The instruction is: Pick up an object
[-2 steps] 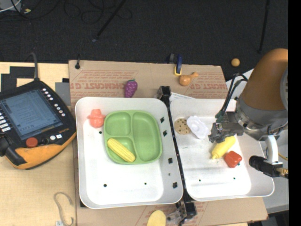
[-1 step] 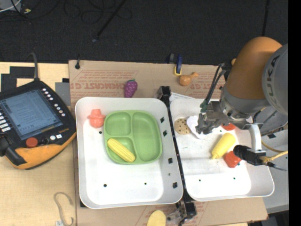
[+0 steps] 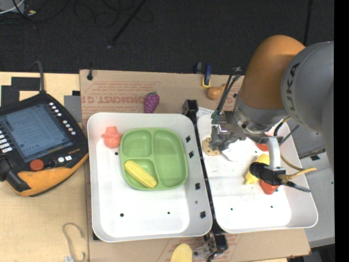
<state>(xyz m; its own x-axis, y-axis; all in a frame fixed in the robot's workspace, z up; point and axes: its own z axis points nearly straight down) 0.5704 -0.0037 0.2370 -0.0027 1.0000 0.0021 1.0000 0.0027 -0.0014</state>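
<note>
Camera view from above shows my claw (image 3: 217, 142) low over the right bin (image 3: 262, 217), at its far-left part near the wall it shares with the left bin (image 3: 109, 222). Whether the claw is released or clenched I cannot tell, and I see nothing gripped in it. Just beside it, on the bin floor and partly hidden by me, lies a small tan disc (image 3: 209, 147). It is round and lies flat, so it has no long axis and points no way that I can make out. Further right in the same bin are a yellow thing (image 3: 260, 160) and, nearer the front, a red thing (image 3: 268, 188), both partly covered by my wrist. The left bin holds a green divided plate (image 3: 180, 146). A yellow corn cob (image 3: 140, 173) lies in its front-left compartment, its long axis running from far-left to near-right. A pink toy (image 3: 111, 137) sits on the bin floor just beside the plate's far-left rim. Outside the bins, a purple grape bunch (image 3: 151, 101) lies on the cardboard behind the left bin, and a teach pendant (image 3: 38, 141) rests well to the left.
</note>
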